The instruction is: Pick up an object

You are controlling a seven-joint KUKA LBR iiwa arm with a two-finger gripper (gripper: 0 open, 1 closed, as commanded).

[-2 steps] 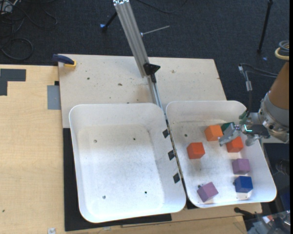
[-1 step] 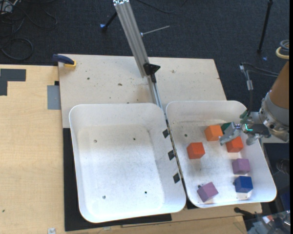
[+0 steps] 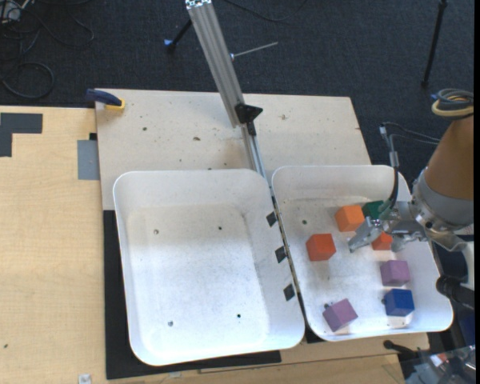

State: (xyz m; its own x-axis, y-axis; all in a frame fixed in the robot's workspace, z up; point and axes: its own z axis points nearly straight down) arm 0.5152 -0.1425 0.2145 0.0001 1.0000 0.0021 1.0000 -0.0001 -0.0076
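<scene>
The right bin (image 3: 336, 184) holds several blocks. An orange block (image 3: 350, 217) sits near its middle, with a red-orange block (image 3: 321, 246) to its left. Toward the front lie a purple block (image 3: 394, 272), a blue block (image 3: 398, 302) and a second purple block (image 3: 339, 314). My gripper (image 3: 370, 235) hangs low in the right bin, just right of the orange block. A green object (image 3: 376, 209) shows right behind the gripper and a small orange-red piece (image 3: 382, 242) shows partly under it. I see nothing clearly held.
The left bin (image 3: 144, 190) lies beside the right one, with a row of black clips (image 3: 279, 254) along the shared wall. A slanted aluminium post (image 3: 220, 58) rises behind the bins. The arm's orange band (image 3: 454, 158) fills the right side.
</scene>
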